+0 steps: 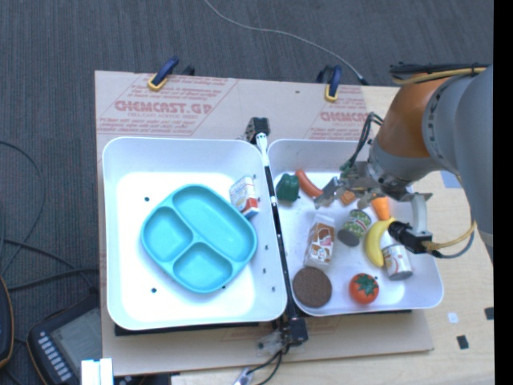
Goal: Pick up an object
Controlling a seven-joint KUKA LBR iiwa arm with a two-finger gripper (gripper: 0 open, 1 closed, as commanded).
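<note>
Gripper (346,192) low over the right bin (425,295), jaws' state impossible to tell here.
Best target, in my judgement, is the orange carrot (308,184) lying just beside it near the green pepper (286,187): slim, smooth, tapered. Descend centred across its narrow width, clear of the small bottle (321,242), and close gently.

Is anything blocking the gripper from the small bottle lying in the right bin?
Nothing visible does. The gripper hangs just above the bottle, with the orange carrot and green pepper off to the side.
</note>
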